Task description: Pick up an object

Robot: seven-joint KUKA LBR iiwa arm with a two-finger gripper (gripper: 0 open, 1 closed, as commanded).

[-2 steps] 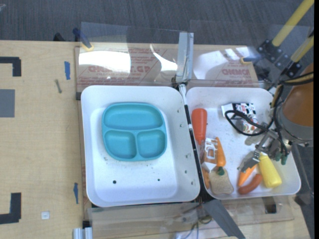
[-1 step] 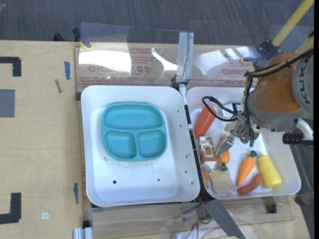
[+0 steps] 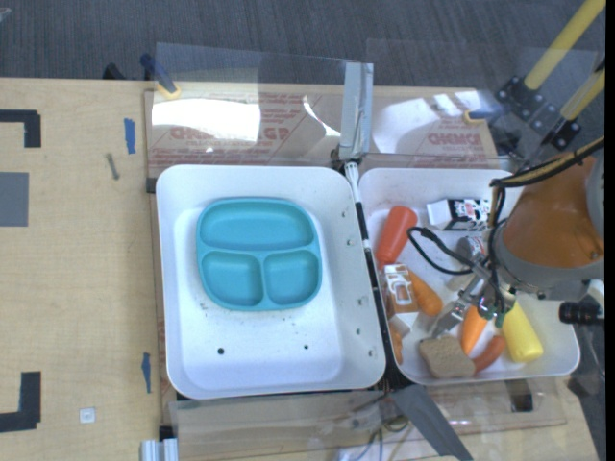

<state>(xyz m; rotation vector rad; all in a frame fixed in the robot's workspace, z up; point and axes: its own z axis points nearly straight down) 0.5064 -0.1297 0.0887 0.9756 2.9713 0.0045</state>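
Nearest the front rim of the right bin (image 3: 562,361): a brown bread-like slab (image 3: 445,356), a small carrot (image 3: 473,329), a red piece (image 3: 488,352) and a yellow bottle-shaped toy (image 3: 520,335), packed close together, with the gripper (image 3: 458,305) low just above them beneath the orange-banded arm (image 3: 548,229); cannot tell whether anything sits gripped. Further back in the same bin: an orange carton (image 3: 400,287), a large orange carrot-like piece (image 3: 394,233) leaning by the left wall, a black-and-white pack (image 3: 459,212). In the left bin (image 3: 187,257): a blue divided plate (image 3: 258,253), near the middle.
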